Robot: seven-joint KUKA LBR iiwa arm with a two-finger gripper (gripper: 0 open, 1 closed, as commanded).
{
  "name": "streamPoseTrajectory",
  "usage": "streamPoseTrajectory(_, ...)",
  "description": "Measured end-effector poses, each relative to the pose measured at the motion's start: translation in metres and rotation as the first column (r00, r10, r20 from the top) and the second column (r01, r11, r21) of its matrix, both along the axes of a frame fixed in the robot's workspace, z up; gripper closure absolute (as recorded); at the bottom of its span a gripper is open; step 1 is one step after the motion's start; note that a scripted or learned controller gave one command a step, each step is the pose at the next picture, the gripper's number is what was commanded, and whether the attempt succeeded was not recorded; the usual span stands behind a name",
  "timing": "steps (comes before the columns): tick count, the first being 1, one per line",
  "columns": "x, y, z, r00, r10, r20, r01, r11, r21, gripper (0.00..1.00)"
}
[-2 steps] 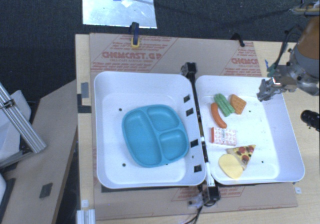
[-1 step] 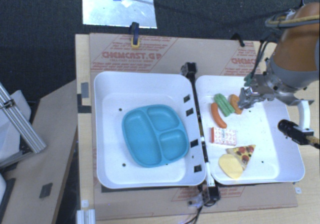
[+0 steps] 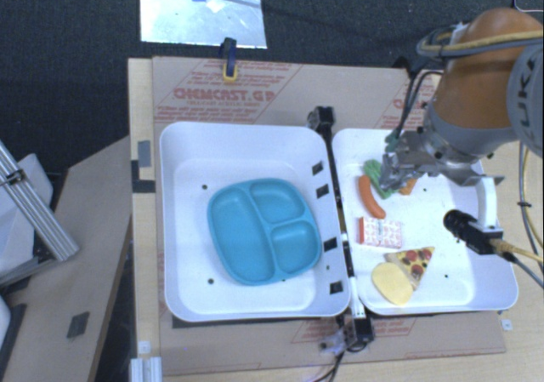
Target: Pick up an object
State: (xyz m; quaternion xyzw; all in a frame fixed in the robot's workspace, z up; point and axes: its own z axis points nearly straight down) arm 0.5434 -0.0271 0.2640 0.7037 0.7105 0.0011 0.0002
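Toy food lies in the right-hand shallow white plastic bin [image 3: 484, 287], and the piece nearest the tool is a green leafy plastic toy [image 3: 375, 174] at the bin's far-left part, with an orange sausage-shaped toy [image 3: 371, 197] just beside it, slanting toward the bin's middle. The grey two-finger gripper [image 3: 393, 178] is low over this pair, its tip at the green piece; whether it is wide, narrow or holding anything I cannot tell, since the wrist body hides it.

Judging by this, the step in hand is the descent or the close on the green toy, and nothing looks lifted yet. The next move calls for a firm close on one piece only, then a straight lift clear of the sausage.

Nearer in the same bin lie a small red-and-white patterned packet [image 3: 379, 232], a toy pizza slice [image 3: 414, 260] and a pale yellow round disc [image 3: 393, 284]. The left white bin [image 3: 183, 202] holds a blue three-compartment plastic tray [image 3: 263, 230]. Both bins rest on a brown cardboard sheet [image 3: 255, 93] printed in red, over dark carpet [image 3: 59, 23].
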Motion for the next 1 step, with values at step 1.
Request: streamPoseTrajectory(1,-0.0096,0.0488,-0.0007,1.0,0.0,-0.001,0.0,1.0,0.0,1.0)
